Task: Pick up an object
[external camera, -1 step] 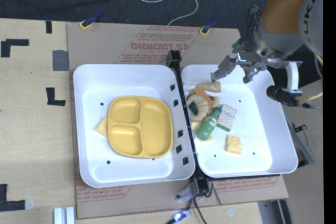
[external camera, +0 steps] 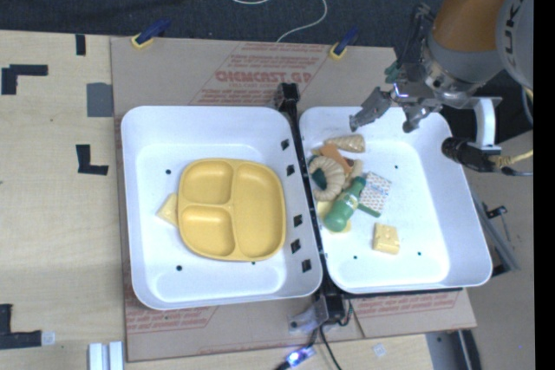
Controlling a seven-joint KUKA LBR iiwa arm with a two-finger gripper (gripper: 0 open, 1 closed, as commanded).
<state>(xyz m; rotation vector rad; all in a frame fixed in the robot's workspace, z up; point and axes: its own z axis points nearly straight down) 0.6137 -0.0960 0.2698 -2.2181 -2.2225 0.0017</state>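
Currently my tool (external camera: 388, 110) hangs open and empty above the right bin's (external camera: 451, 247) far rim; the cheese wedge (external camera: 386, 238), seemingly isolated, suits a straight descent.

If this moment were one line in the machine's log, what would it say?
gripper: open, above right bin's far edge, holding nothing | toy pile: at right bin's left side, untouched | yellow tray: in left bin

I saw two white bins (external camera: 143, 186) on brown cardboard (external camera: 217, 74). The left one held a yellow divided plate (external camera: 232, 209). The right one held a green bottle (external camera: 342, 210), a pale yellow block (external camera: 386, 238) and a checked packet (external camera: 375, 191). The arm (external camera: 473, 13) was grey and orange.
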